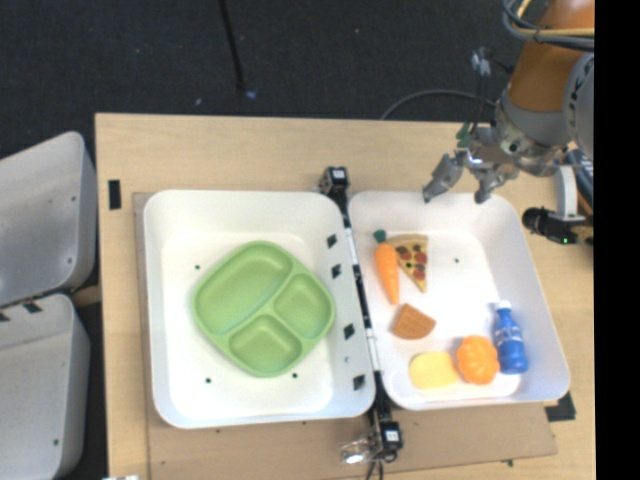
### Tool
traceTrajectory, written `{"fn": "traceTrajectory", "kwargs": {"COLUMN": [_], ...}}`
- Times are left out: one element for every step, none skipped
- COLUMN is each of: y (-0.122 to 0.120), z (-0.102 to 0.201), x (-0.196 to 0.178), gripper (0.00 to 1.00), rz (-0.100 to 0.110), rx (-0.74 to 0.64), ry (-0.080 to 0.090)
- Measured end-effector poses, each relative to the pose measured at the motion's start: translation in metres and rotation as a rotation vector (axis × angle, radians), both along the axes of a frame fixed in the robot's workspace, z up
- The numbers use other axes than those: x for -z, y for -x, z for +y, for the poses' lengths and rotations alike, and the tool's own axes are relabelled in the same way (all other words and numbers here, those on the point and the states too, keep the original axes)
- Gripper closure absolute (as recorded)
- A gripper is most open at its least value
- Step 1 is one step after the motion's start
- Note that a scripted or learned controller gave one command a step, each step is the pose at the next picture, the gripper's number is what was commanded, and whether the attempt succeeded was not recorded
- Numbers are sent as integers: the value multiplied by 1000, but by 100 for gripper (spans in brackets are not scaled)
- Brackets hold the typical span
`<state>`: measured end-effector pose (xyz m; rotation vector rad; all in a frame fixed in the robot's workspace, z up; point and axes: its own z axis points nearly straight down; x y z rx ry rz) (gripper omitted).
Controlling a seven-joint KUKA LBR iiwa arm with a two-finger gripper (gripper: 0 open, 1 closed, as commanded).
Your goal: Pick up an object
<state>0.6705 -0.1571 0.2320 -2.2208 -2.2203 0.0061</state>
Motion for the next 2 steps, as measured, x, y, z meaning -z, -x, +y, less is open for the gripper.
{"fn": "traceTrajectory", "kwargs": {"y": [5, 0], "z": [2, 0], "x": [62, 105], "gripper": [0, 0], "rz": [0, -2], "rx": [2, 0], "ry": [0, 1]}}
